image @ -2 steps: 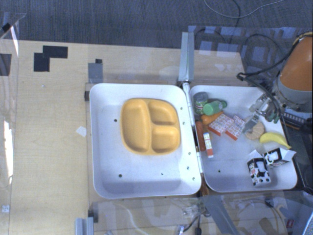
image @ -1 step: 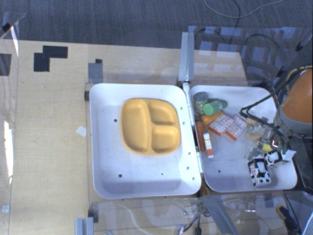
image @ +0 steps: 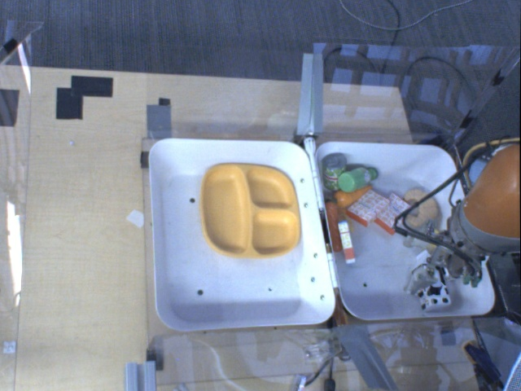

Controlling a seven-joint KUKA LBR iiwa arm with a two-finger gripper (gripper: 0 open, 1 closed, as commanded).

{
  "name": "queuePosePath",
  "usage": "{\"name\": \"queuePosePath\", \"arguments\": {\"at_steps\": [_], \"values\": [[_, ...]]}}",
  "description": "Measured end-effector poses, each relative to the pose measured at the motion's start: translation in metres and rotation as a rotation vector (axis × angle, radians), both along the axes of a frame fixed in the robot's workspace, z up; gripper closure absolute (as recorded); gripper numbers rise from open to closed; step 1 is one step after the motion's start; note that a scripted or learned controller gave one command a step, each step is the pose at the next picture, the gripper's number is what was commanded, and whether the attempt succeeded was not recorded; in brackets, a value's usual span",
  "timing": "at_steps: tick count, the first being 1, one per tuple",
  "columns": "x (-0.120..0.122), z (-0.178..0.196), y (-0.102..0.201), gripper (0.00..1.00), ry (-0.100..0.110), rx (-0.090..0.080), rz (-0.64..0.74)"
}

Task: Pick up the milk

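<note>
The gripper [image: 435, 279] hangs over the near right part of the right bin [image: 383, 296], a shallow, smooth white tray with rounded corners. Directly under its tip sits the milk [image: 431, 293], a small white carton with black patches; whether the tool has closed on it cannot be made out. Off to the gripper's left and farther back lie a flat red-and-white box [image: 373, 208], a green bottle [image: 356, 177], a round tin [image: 334, 168] and a slim red-and-white stick [image: 346, 241]. A pale bun-like lump [image: 421, 208] sits just behind it. Well to the left, the left bin [image: 175, 300] holds a glossy yellow three-compartment tray [image: 248, 208].
</note>
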State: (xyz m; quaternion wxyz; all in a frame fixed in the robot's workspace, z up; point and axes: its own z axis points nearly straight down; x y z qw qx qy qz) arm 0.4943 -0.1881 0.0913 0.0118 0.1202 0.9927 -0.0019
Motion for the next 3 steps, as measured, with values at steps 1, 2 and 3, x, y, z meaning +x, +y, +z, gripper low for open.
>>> {"name": "queuePosePath", "arguments": {"at_steps": [1,2,3], "values": [[0.059,-0.001,-0.017,0.00,0.007,0.009,-0.333],[-0.002,-0.001,0.006,0.00,0.003,0.008,-0.313],[-0.005,0.009,0.046,0.00,0.015,0.012,-0.430]]}}
